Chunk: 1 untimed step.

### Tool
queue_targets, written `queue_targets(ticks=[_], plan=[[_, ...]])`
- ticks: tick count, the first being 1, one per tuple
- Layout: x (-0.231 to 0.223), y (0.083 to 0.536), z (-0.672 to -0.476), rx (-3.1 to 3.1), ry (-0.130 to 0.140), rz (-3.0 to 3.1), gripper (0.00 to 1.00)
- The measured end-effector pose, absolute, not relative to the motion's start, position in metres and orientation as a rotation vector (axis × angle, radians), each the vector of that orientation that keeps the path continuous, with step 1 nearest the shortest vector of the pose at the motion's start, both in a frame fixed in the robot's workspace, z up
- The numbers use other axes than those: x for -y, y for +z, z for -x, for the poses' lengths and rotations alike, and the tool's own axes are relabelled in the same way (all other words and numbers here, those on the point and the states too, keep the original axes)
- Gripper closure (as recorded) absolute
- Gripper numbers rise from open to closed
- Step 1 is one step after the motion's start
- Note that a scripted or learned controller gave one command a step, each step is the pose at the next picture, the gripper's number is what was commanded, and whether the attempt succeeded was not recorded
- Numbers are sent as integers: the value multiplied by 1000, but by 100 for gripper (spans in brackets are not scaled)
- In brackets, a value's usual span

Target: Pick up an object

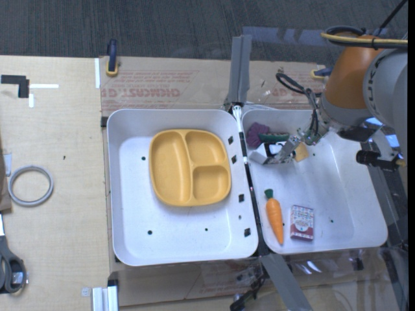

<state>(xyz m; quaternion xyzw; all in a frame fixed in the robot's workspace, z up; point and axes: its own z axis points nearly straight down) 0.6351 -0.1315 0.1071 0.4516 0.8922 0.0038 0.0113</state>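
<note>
Nearest the lens, the left bin (123, 238) holds a yellow divided plate (190, 167), the largest loose item. Beside it, the right bin (363, 225) holds a carrot (275, 219) and a small red carton (302, 223) near its front wall, with a purple object (257, 132) and a dark green-and-black item (275, 138) in its far left corner. Reaching in from the right, the arm (363, 76) sets its gripper (280, 154) low over that corner clutter; how far its jaws stand apart cannot be told, nor can any hold be confirmed. Judged step: descent toward a grasp. A next move would call for closing on one piece, then lifting straight up.
</note>
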Motion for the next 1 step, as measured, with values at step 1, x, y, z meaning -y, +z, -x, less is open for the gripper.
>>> queue_targets(ticks=[1], plan=[[135, 100, -623, -2825, 4, -1339, 0]])
